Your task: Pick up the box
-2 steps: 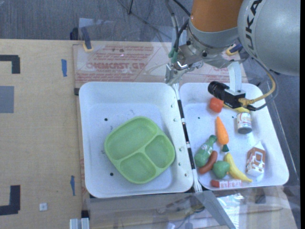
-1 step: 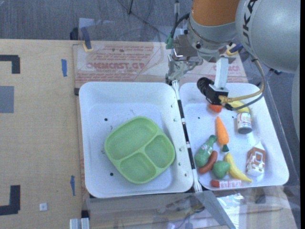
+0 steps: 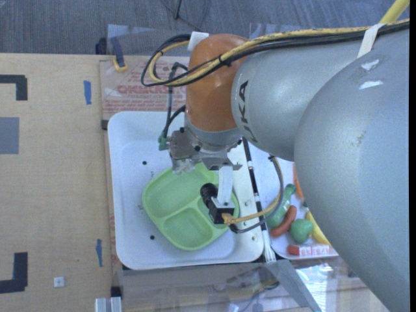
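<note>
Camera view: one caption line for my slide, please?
Arm above green divided tray in left bin; toy vegetables in right bin.

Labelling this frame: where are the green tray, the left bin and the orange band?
green tray [image 3: 185, 229]: camera view, lower compartment.
left bin [image 3: 132, 153]: camera view, bare floor.
orange band [image 3: 208, 103]: camera view, upper curve.

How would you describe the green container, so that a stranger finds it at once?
Look at the left of the two white bins. In its lower half lies a pale green box, a shallow tray divided into compartments. The toy vegetables in the right bin are far smaller and have no compartments.
</note>
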`<state>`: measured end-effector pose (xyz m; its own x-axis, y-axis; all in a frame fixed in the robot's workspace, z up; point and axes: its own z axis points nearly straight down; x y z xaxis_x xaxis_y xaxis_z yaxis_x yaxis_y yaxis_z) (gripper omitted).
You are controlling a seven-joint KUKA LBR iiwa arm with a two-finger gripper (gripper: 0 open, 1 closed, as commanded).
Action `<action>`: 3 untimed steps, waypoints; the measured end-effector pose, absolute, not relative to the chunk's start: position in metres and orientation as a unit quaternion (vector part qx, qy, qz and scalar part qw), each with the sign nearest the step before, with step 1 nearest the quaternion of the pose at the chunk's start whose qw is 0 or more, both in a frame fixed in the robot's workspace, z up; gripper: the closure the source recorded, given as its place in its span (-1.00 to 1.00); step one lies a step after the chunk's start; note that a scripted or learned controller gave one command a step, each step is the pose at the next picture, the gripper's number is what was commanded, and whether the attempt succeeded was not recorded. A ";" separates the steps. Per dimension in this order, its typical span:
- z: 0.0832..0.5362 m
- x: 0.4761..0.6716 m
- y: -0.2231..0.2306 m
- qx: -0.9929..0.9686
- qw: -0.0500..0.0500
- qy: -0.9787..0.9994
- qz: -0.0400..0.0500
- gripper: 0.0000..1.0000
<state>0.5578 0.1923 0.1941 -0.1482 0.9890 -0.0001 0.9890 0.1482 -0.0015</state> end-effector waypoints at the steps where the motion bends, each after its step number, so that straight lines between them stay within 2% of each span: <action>1: 0.156 0.513 0.209 -0.602 0.001 -0.798 0.001 1.00; 2: 0.097 0.508 0.217 -0.666 -0.005 -0.746 -0.012 1.00; 3: 0.097 0.556 0.127 -0.598 -0.011 -0.801 -0.013 1.00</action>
